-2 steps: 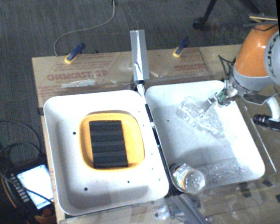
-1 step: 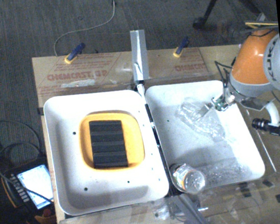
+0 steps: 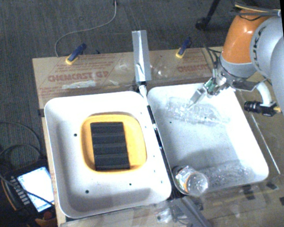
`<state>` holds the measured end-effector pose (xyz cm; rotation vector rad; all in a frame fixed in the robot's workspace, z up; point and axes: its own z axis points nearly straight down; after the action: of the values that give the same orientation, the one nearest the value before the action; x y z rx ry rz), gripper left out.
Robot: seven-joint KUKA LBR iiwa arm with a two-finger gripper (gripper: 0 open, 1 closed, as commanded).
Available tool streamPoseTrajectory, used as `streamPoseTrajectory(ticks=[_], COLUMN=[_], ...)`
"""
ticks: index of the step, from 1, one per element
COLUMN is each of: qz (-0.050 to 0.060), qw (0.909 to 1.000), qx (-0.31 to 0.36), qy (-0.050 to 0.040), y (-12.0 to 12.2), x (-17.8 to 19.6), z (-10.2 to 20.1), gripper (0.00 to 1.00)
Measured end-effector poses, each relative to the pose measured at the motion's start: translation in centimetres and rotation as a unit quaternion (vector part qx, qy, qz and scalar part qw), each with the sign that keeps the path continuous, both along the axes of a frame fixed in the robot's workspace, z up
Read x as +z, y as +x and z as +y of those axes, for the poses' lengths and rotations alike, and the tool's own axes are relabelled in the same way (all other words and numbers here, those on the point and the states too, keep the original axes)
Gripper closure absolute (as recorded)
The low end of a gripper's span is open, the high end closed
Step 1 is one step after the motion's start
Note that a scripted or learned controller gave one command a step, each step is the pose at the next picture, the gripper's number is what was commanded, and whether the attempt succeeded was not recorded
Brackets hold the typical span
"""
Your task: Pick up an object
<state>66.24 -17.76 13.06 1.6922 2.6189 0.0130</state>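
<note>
A clear plastic bottle (image 3: 195, 113) lies on its side in the upper part of the right bin (image 3: 247, 139). My gripper (image 3: 204, 91) hangs just above and to the right of that bottle's far end, close to the bin's back wall. A second clear bottle (image 3: 193, 181) lies along the right bin's front edge, its cap end toward the lower left corner. In the left bin (image 3: 66, 144) sits a yellow block with a black ridged top (image 3: 111, 144).
A metal post (image 3: 141, 54) stands behind the seam between the bins. Two blue-and-yellow clamps (image 3: 76, 53) (image 3: 183, 46) hold the cardboard backing. The arm's orange band (image 3: 242, 35) and grey body fill the upper right. Cables and a tablet (image 3: 33, 186) lie on the floor at left.
</note>
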Motion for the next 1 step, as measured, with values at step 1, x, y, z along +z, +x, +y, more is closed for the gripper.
streamPoseTrajectory(ticks=[1], qz=[0.006], qw=[1.0], qx=[0.0], qy=[0.0027], y=[-1.78], x=[-4.0], z=[-4.16], gripper=[0.0])
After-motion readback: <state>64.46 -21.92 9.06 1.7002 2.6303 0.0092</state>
